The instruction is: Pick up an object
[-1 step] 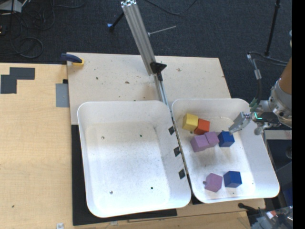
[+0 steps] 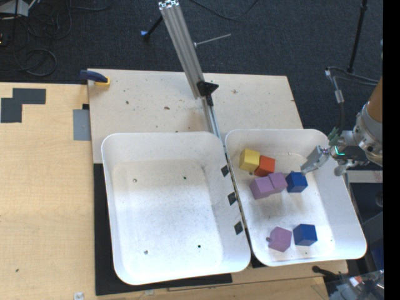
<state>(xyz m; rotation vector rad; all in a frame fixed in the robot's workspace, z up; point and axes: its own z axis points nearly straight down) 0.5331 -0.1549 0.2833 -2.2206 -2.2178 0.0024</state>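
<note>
- Left bin (image 2: 162, 261): well to the gripper's left.
- Right bin (image 2: 340, 199): below the gripper, holding all the blocks.
- Gripper (image 2: 314, 159): over the right bin's right side; grip state cannot be told.
- Blue block (image 2: 296, 182): nearest, just below-left of the gripper, beside two purple blocks (image 2: 269, 185).
- Yellow block (image 2: 250, 160), orange block (image 2: 266, 165): touching, farther left.
- Second purple block (image 2: 280, 238), second blue block (image 2: 305, 234): near the front rim.

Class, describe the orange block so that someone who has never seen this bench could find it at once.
Start at the right-hand white bin. Near its far left corner a yellow block and the orange block sit pressed together, the orange one on the side toward the hand. It is the only orange block; its neighbours are yellow, purple and blue.
</note>
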